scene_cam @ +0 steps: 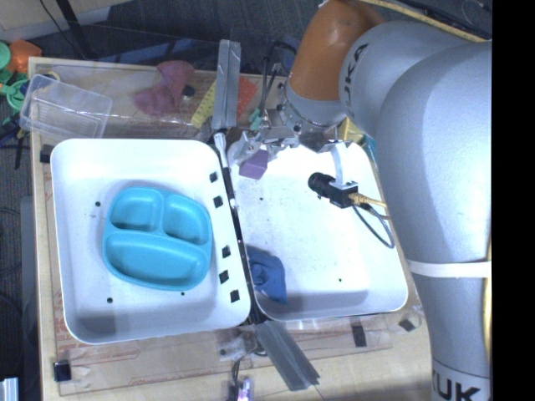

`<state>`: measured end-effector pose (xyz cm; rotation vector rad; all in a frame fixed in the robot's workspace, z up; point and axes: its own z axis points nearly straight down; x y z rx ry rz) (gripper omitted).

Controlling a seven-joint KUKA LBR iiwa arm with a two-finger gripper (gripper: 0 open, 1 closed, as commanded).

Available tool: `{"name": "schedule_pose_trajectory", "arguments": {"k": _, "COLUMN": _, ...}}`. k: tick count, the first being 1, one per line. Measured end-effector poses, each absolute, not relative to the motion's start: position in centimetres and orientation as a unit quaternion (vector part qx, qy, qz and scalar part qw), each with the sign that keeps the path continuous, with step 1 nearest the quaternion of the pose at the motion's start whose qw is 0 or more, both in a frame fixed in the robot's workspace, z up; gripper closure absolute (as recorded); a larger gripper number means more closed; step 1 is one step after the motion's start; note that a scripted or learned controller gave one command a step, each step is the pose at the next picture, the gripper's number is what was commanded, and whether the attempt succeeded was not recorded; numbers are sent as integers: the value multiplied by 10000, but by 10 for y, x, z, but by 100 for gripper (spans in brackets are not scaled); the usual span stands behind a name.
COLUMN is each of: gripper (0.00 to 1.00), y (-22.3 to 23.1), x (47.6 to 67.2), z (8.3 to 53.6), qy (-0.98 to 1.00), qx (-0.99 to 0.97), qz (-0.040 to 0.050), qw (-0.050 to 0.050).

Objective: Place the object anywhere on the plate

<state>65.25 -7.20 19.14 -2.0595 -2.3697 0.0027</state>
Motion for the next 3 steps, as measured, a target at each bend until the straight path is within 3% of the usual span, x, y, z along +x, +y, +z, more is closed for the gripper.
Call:
{"name": "schedule_pose_trajectory", "arguments": {"k": 2, "gripper": 100, "y": 16, "x": 517, "z": 198, "qy": -7990, "qx": -6014, "qz": 14, "qw": 15}}
{"name": "schedule_pose_trajectory", "arguments": {"k": 3, "gripper": 0, "y": 16, "x": 518, "z": 198, "qy": -7985, "qx": -6020, "qz": 9, "qw": 9}}
